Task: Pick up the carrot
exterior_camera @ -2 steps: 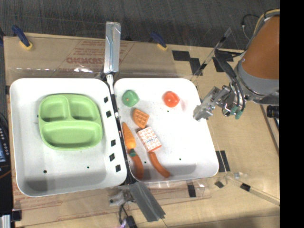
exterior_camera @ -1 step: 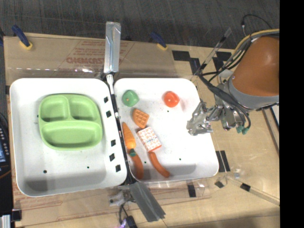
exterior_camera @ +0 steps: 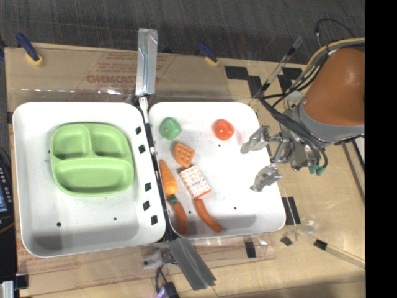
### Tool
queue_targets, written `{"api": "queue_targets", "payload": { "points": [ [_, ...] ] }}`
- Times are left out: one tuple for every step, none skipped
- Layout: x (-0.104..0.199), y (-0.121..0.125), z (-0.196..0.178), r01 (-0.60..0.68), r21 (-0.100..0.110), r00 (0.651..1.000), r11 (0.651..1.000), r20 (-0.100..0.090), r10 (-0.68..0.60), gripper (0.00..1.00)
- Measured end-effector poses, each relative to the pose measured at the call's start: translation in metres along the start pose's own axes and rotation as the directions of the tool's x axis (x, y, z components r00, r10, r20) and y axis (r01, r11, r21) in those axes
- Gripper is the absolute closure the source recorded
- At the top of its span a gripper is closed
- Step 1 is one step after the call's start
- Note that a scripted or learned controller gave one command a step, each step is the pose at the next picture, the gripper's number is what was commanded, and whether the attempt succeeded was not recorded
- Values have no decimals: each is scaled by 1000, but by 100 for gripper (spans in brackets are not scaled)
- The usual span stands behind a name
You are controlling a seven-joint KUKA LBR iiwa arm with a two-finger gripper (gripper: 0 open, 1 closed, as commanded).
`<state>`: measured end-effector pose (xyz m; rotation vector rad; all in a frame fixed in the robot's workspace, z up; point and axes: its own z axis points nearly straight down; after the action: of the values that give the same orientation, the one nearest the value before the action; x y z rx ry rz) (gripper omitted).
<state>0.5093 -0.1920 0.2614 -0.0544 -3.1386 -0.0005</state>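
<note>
The carrot [exterior_camera: 167, 177] is a slim orange piece with a small green top at its near end. It lies lengthwise against the left wall of the right bin [exterior_camera: 248, 197]. My gripper [exterior_camera: 260, 160] hovers over the right side of that same bin, well to the right of the carrot. It is open, with one finger [exterior_camera: 254, 141] farther back, the other finger [exterior_camera: 265, 177] nearer, and nothing between them.
Also in the right bin are a green ball [exterior_camera: 170, 128], a red-orange tomato [exterior_camera: 223, 129], a waffle piece [exterior_camera: 183, 153], a white patterned box [exterior_camera: 195, 182] and two sausages [exterior_camera: 207, 215]. The left bin holds a green divided plate [exterior_camera: 92, 159].
</note>
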Motion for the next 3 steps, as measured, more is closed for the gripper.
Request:
{"api": "queue_targets", "payload": {
  "points": [
    [31,24,64,705,-1,709,709,1,-705,0],
    [4,47,11,503,2,864,864,4,-503,0],
    [10,19,67,854,-2,520,520,2,-854,0]
  ]
}}
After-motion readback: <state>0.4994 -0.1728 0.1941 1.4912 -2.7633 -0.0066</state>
